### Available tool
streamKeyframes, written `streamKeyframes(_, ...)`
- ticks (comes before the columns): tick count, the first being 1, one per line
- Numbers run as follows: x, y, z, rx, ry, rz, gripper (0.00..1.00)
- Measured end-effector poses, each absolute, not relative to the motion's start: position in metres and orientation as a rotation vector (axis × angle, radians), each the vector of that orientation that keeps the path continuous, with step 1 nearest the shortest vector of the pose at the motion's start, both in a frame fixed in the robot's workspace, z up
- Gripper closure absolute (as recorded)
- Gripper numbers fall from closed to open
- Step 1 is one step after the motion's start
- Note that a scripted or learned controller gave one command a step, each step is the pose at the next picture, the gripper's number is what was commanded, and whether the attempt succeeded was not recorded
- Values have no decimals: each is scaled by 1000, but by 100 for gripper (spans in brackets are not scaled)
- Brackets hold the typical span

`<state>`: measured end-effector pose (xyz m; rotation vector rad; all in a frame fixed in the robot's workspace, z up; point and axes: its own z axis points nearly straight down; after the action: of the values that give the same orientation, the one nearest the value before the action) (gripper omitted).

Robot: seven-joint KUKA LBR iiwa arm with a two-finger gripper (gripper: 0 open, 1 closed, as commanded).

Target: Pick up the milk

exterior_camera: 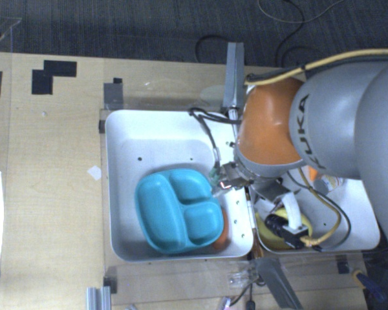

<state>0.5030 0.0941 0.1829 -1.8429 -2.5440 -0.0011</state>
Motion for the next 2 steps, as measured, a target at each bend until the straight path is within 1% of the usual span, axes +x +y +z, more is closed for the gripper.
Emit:
streamKeyframes(1, 505, 94, 192, -1843, -2544, -2, 100)
streamKeyframes(2, 491, 128, 331, -1568, -2727, -6, 100)
